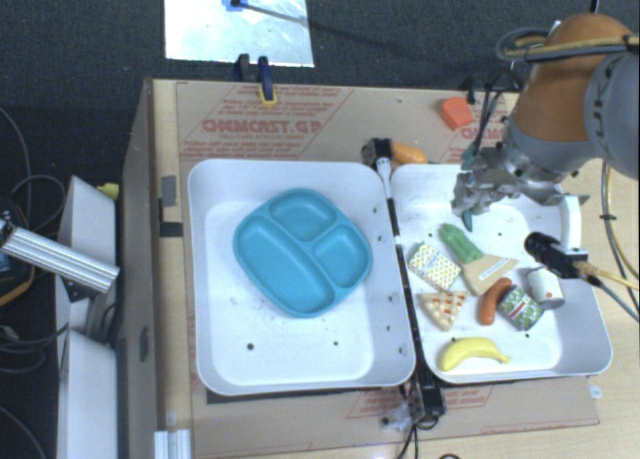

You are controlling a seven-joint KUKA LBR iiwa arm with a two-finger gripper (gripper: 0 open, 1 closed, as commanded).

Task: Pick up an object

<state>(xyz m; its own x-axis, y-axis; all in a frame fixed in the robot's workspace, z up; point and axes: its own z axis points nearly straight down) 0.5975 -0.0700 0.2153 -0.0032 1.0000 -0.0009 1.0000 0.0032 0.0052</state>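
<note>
The tool (470, 199) hangs over the upper left part of the right bin (590, 342); whether it is open or closed cannot be told from this slant, and nothing is seen gripped. The nearest candidate is the green object (461, 244), lying on the bin floor just below the tool in the view; its long axis runs from upper left to lower right. The pick probably calls for a short descent toward it, with the tool set across that axis; the checkered block (434, 267) and the wedge (488, 271) lie just beside it and may crowd the approach.
</note>
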